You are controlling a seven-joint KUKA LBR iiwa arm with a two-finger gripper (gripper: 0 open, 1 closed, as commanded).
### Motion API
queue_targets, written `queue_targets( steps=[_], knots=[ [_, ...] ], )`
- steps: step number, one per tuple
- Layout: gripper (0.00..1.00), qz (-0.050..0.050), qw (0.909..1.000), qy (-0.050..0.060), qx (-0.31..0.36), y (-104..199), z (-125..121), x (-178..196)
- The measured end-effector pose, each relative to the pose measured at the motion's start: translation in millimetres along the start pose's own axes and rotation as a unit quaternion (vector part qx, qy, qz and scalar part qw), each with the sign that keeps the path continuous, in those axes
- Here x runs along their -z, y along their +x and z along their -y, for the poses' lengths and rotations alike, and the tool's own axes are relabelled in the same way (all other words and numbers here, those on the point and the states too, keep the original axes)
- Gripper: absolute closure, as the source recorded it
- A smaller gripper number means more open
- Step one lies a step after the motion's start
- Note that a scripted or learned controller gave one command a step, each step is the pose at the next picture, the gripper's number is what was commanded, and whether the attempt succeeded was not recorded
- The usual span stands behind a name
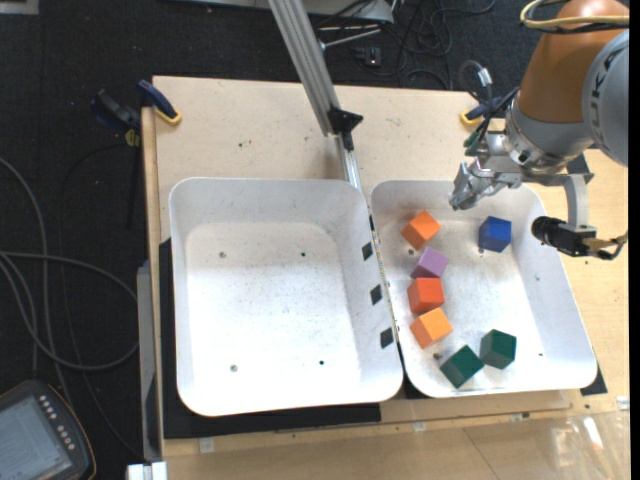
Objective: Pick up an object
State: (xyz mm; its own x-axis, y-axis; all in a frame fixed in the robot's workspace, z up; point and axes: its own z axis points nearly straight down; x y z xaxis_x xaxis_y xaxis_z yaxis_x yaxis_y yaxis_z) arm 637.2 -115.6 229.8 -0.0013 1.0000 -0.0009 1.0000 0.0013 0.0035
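1. The gripper (467, 194) hovers above the back of the right bin (560, 308); whether it is open or closed cannot be told, and nothing is seen held in it.
2. Nearest candidates: the blue cube (494, 234) just beside it, and an orange cube (421, 228) on the other side.
3. Further out lie a purple cube (432, 262), a red cube (426, 293), a second orange cube (432, 325) and two green cubes (461, 365).
4. Step in hand, as judged: approach. The next move calls for centring over one cube, then descending.
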Motion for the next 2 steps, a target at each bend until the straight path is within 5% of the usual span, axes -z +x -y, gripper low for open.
queue_targets(
  steps=[2],
  knots=[
    [1.0,-0.001,1.0,0.002,0.003,102,7,-1]
  ],
)
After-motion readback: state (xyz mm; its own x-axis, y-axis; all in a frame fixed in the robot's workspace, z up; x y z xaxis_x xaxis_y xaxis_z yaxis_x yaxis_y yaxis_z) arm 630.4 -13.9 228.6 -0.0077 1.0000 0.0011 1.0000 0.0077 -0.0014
